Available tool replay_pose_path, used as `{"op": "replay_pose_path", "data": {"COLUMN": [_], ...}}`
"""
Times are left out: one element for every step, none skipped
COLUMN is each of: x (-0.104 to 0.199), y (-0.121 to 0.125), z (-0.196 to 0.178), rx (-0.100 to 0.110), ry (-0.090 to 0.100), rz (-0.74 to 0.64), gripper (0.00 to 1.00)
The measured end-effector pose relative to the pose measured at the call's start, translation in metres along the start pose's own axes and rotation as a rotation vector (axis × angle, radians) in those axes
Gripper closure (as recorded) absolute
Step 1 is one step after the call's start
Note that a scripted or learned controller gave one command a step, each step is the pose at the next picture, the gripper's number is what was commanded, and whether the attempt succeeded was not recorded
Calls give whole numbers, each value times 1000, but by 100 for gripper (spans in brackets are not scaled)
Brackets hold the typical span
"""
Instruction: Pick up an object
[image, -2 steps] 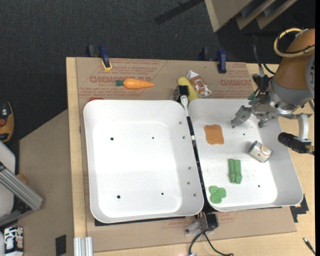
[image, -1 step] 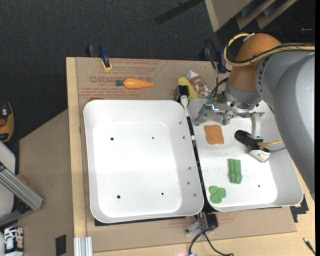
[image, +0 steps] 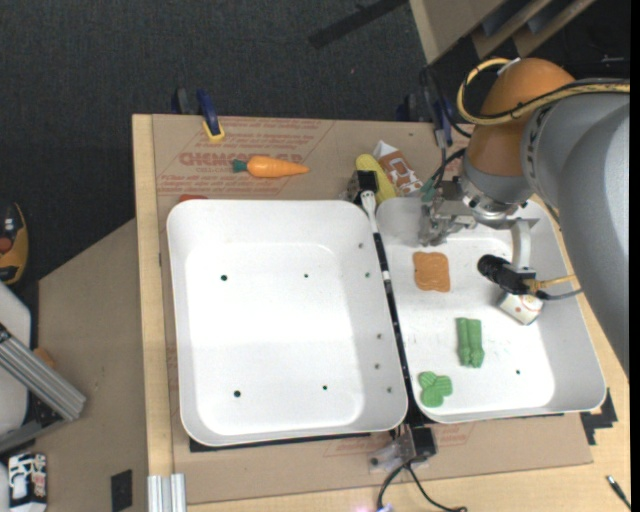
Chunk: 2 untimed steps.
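Note:
In the right bin (image: 560, 385), my gripper (image: 434, 230) hangs over the far left corner. Just in front of it, a flat orange-brown piece like a slice of toast (image: 432, 271) lies on the bin floor, apart from the gripper. Toward the front of the same bin lies a long green ridged piece (image: 469, 341), and a small green leafy piece (image: 434, 388) sits near the front left corner. Nothing shows in the gripper's grasp.
The left bin (image: 190, 300) stands alongside. Behind the bins, an orange carrot (image: 270, 167), a yellow banana-like piece (image: 373, 170) and a brown and white packet (image: 400, 172) lie on the cardboard (image: 160, 160). The grey arm (image: 590, 170) crowds the right side.

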<state>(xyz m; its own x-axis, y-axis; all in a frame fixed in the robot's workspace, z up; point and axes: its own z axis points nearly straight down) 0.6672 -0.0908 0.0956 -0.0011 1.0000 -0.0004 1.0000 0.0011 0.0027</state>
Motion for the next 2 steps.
{"op": "replay_pose_path", "data": {"x": [0, -3], "y": [1, 0], "z": [-11, -25], "rx": [-3, -1], "ry": [-1, -1], "rz": [-1, 1], "gripper": [100, 100]}}
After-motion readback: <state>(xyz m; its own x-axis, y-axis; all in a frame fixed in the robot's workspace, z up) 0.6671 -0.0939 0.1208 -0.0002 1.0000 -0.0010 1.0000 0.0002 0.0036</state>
